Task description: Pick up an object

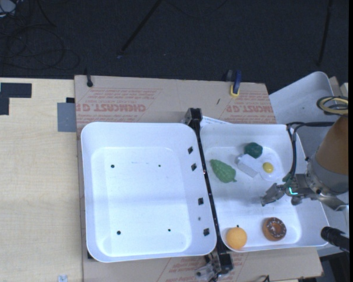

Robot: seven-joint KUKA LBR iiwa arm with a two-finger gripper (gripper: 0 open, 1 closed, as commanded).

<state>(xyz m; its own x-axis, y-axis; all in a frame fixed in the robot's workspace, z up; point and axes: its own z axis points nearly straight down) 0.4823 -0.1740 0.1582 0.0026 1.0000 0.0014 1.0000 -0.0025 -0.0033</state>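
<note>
The right bin [223, 138] holds several small objects. A green leafy piece [223, 171] lies near its left wall. A dark green round object [253, 150] sits at the back, beside a clear packet [247, 165] and a small yellow ball [267, 168]. An orange ball [236, 237] and a brown doughnut-shaped piece [274, 228] rest near the front edge. My gripper [273, 195] hangs over the right part of this bin, above and slightly right of the doughnut, reaching in from the right. Nothing shows between its fingers.
The left bin [142, 190] lies beside the right one, with a black divider strip [202, 181] between them. Both rest on a cardboard sheet [165, 98]. A blue clamp [235, 82] stands at the back edge. The arm's grey body [335, 157] covers the right bin's right rim.
</note>
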